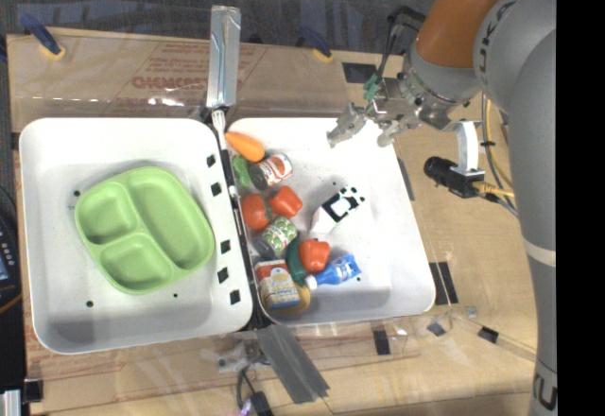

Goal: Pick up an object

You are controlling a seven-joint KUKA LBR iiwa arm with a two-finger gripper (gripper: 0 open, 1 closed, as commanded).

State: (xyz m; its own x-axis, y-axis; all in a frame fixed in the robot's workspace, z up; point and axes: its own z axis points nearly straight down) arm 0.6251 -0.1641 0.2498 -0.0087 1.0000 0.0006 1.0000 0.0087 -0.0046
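while the arm (492, 17) reaches in from the right, its gripper (364, 129) hangs over the far edge of the right bin (397, 244), fingers spread apart with nothing between them. toys lie heaped along that bin's left wall: a carrot (246, 146) farthest, then a can (275, 168), red pieces (269, 207), a blue packet (338, 270) and a jar (278, 288) nearest. a black-and-white tag (342, 203) lies apart, right of the heap. the left bin (57, 310) holds a green divided plate (144, 228).
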